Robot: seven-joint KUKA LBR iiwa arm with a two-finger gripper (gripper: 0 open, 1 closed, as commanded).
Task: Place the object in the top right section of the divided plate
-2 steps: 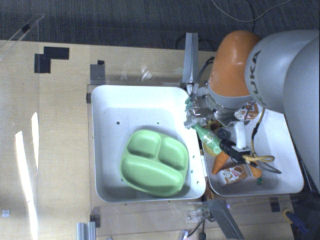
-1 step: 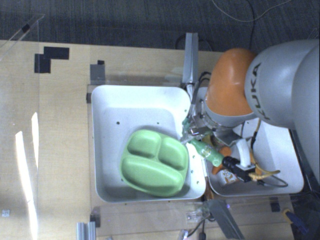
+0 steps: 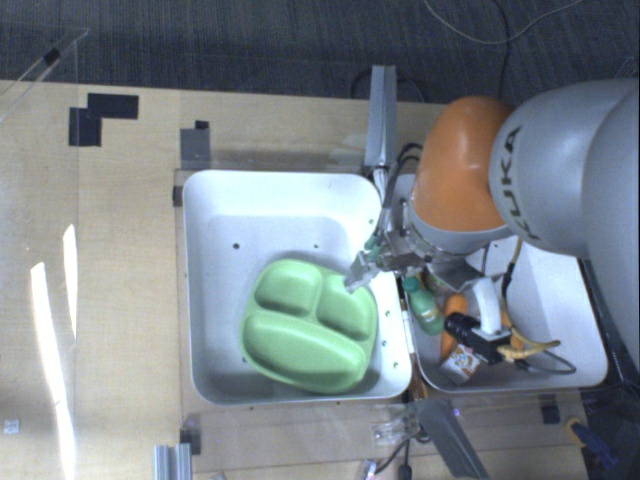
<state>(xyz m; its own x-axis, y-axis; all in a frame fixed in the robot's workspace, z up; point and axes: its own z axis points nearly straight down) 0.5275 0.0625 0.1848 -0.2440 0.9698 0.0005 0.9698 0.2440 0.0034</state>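
A light green divided plate (image 3: 310, 323) lies in the left white bin (image 3: 230, 218), toward its front right. It has two smaller sections at the back and one large section at the front. My gripper (image 3: 362, 268) hangs at the plate's back right edge, over the rim of the top right section (image 3: 345, 310). I see no object clearly at its tip. The grey arm with its orange band (image 3: 460, 168) leans in from the right and hides part of the wall between the bins.
The right bin (image 3: 570, 358) holds several items: a green bottle (image 3: 425, 306), an orange piece (image 3: 456, 308), a banana (image 3: 525, 346), a small printed packet (image 3: 460, 363) and a white item (image 3: 487, 303). The arm covers much of that bin.
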